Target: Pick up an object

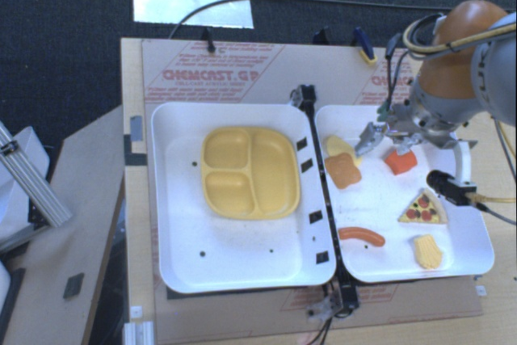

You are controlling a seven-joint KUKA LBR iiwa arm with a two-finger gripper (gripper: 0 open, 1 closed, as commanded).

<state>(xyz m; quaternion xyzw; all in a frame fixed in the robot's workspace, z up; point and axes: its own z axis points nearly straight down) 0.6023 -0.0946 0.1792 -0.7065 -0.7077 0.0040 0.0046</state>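
Reaching in from the right, the grey arm (pixel 477 52) with its orange band holds its gripper (pixel 389 140) low over the upper part of the right bin (pixel 477 254). The fingers (pixel 370 138) stand spread apart with nothing between them, one near a yellow piece (pixel 337 145), the other just above an orange-red block (pixel 401 161). An orange-brown toast-like piece (pixel 343 170) lies beside the yellow one, close to the divider between the bins. Nearer the front of the same bin sit a pizza slice (pixel 423 208), a sausage (pixel 361 236) and a pale yellow toy (pixel 428 252). A yellow sectioned plate (pixel 249 172) rests in the left bin (pixel 174 254). Both bins sit side by side on the tabletop (pixel 89 174).
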